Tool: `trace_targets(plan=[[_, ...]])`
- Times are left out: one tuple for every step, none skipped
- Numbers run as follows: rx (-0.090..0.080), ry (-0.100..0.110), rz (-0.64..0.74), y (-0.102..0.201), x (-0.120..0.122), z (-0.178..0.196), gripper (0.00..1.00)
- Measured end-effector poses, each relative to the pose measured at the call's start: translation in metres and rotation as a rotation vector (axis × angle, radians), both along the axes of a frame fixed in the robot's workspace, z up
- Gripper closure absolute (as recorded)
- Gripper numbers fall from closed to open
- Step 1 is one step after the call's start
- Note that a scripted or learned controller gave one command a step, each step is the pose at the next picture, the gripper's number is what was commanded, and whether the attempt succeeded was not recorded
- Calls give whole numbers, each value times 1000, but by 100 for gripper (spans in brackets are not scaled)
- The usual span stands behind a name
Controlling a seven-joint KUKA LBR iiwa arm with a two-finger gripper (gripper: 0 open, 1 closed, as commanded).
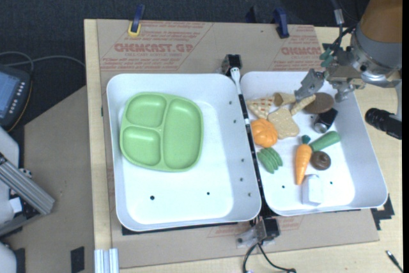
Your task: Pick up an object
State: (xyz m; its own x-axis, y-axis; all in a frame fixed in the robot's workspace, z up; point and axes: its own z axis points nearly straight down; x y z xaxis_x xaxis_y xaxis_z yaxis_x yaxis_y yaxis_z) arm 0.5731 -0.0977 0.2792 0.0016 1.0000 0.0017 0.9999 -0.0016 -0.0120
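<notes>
So the arm [383, 22] comes in from the right and the gripper [326, 83] sits over the far part of the right bin [364, 156], just above the pile of toy food. Can't tell if it's open or closed from this angle, and I don't see anything clearly between the fingers.

Stuff in the right bin: a brown oval piece [321, 101] right under the gripper, a black cylinder [323, 119] just near of that, a tan cracker-looking slice [284, 123] and a pizza slice [261, 107] on the left side. Orange pumpkin thing [264, 132] is against the left wall, with a dark green ridged veg [270, 159] just near of it. A carrot [301, 162] lies in the middle, pointing near, with a light green tube [324, 140] and a brown ball [320, 160] beside it on the right. White block [312, 189] is by the near wall.

Left bin [128, 201] has a green divided plate [162, 132] sitting in its far-left part. Both bins sit on a brown board [192, 48] with a yellow clamp [135, 27] and a blue clamp [280, 22] on the far edge
</notes>
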Motion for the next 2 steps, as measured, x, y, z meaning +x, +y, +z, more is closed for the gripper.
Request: trace_targets(plan=[[-1,-11,2,0,2,6,0],[0,-6,1,10,-3,-46,0]])
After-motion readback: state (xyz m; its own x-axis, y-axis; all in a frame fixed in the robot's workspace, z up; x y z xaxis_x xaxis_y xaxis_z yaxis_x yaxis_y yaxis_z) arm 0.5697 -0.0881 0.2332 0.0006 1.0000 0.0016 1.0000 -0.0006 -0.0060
